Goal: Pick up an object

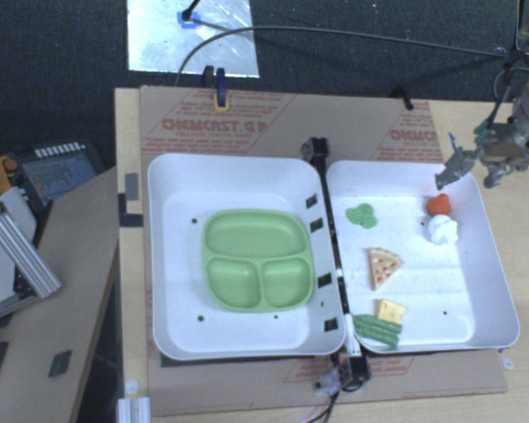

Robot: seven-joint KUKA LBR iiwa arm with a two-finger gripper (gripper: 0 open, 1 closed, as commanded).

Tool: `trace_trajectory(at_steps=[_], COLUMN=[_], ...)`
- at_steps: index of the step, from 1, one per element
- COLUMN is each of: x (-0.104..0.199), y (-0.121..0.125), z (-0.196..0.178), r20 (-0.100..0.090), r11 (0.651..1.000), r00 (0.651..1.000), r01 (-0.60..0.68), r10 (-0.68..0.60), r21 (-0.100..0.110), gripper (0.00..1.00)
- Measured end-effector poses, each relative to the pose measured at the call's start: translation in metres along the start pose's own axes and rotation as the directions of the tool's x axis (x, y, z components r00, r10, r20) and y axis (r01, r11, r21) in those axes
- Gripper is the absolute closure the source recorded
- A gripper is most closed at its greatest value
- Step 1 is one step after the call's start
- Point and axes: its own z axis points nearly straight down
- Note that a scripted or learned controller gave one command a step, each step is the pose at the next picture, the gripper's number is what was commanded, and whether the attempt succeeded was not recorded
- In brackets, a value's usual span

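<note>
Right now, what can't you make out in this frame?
- Arm: cut off by the right edge of the camera view; gripper visible, open, above the right bin.
- Orange item and white item: too small to identify.
- Green beans: partly overlap the bin rim; contact unclear.

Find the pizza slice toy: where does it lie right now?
The pizza slice toy lies mid-floor in the right bin, below the green leafy toy and above the yellow cheese piece.
</note>
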Motion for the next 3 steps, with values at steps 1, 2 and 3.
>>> trace_trajectory(at_steps=[1,2,3], x=[0.001,-0.009,-0.006], y=[0.002,0.004,-0.004], z=[-0.007,0.047,0.104], r20=[0.002,0.002,0.001], r11=[1.0,1.0,1.0], r00=[1.0,1.0,1.0], r01=[0.003,0.001,0.001], r10=[-0.003,-0.001,-0.001], r21=[-0.011,-0.008,-0.007], gripper=[0.0,0.0,0.0])
